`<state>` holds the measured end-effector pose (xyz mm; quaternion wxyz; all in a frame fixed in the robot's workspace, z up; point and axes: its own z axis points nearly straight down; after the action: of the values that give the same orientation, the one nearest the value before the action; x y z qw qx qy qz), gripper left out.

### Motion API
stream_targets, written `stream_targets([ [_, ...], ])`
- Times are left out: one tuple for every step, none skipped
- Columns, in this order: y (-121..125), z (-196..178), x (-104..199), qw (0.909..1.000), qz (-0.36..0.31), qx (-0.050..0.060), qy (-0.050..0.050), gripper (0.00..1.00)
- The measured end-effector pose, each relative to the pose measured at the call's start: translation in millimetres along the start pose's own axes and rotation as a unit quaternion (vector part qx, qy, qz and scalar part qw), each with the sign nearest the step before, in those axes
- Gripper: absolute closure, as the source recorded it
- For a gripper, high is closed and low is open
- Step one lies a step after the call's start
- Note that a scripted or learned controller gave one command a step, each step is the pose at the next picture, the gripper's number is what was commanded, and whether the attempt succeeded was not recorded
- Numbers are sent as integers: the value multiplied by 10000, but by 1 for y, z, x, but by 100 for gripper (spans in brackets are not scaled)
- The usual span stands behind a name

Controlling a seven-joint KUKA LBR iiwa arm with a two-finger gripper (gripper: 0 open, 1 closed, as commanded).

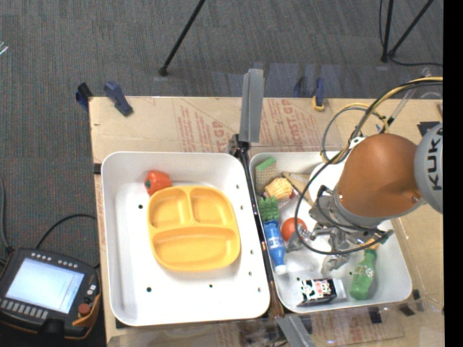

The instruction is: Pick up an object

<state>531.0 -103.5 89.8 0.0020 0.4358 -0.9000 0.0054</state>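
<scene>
Camera view: two white bins are seen side by side on the cardboard-covered worktop (181, 121). The left bin (119, 266) is occupied by a yellow divided tray (194, 227) near its centre, with a red-orange toy (157, 180) touching the tray's rim at 10 o'clock.

The right bin (401, 277) is reached into by the arm from 3 o'clock; the orange band (380, 176) is seen above the wrist, and much of the bin's centre is covered by it. The gripper (340, 248) is positioned low over the bin's middle. Whether the fingers are released or clenched cannot be told, since they are blurred among cables and metal parts.

Objects in the right bin: a green scrub brush (265, 167) at 11 o'clock, a yellow corn-like toy (278, 188) just below it, a blue bottle with green top (273, 235) along the 9 o'clock wall, a red ball (292, 229) just beside the gripper, a green bottle (363, 274) at 5 o'clock, and a black-and-white carton (319, 290) at 6 o'clock.
</scene>
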Motion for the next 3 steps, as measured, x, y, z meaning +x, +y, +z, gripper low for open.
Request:
stream_targets([
  [-82,3,22,9995,-293,-38,-57,0],
  [-79,1,-52,9978,-669,-13,-29,0],
  [-65,3,-3,9985,-545,-47,-57,0],
])
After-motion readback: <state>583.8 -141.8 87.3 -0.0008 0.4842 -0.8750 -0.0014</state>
